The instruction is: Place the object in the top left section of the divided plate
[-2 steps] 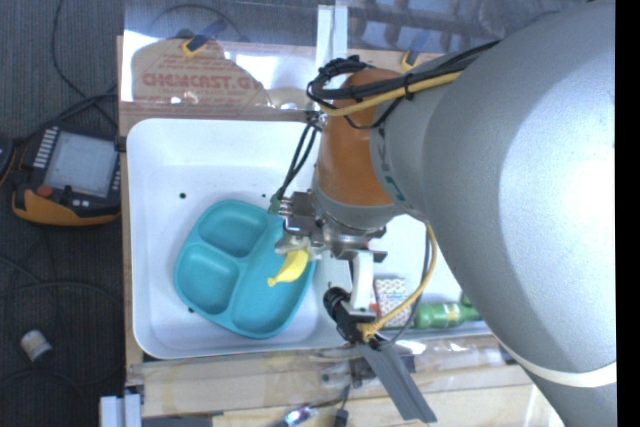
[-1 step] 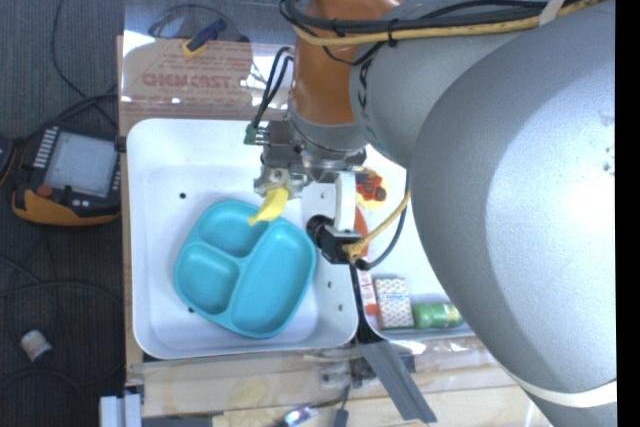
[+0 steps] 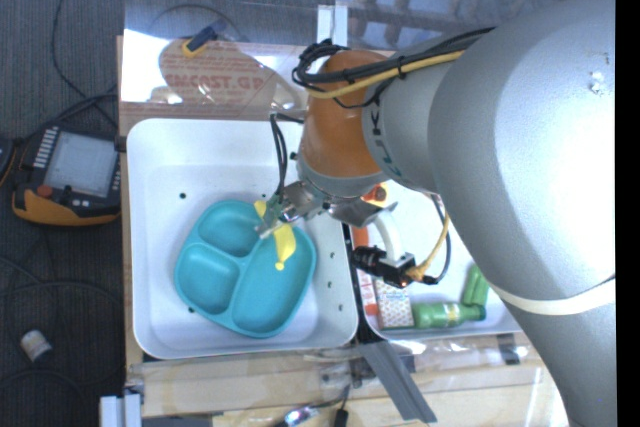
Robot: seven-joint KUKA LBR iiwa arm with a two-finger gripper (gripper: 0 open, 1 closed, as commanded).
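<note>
Over the plate (image 3: 240,275), at its upper right edge: a yellow object (image 3: 282,246), shaped like a banana, hanging slantwise just below the gripper (image 3: 277,212). Upper end of the object right at the fingertips, lower end above the big section of the plate. Seemingly gripped between the fingers, but fingers small and partly hidden behind the yellow, so not possible to say for sure if closed on it. Not lying in the top left section; that section just to the left of the object.

Plate teal, with three sections, sitting in the left bin (image 3: 170,165), toward the bin's lower right part, turned a little askew. Two smaller sections on the upper left side, one large section on the lower right.

Above the gripper, the orange band (image 3: 340,130) and the grey arm (image 3: 520,145), very large, covering most of the right bin (image 3: 372,323). Black and yellow cables (image 3: 400,265) hanging beside the wrist. Visible in the right bin under the arm: a green bottle (image 3: 450,313) lying on its side and a small box with red print (image 3: 385,305).

Outside the bins, on the dark carpet at left, a pendant (image 3: 65,175) with a screen and orange housing. Behind the left bin, a piece of cardboard (image 3: 210,75) with red letters.
</note>
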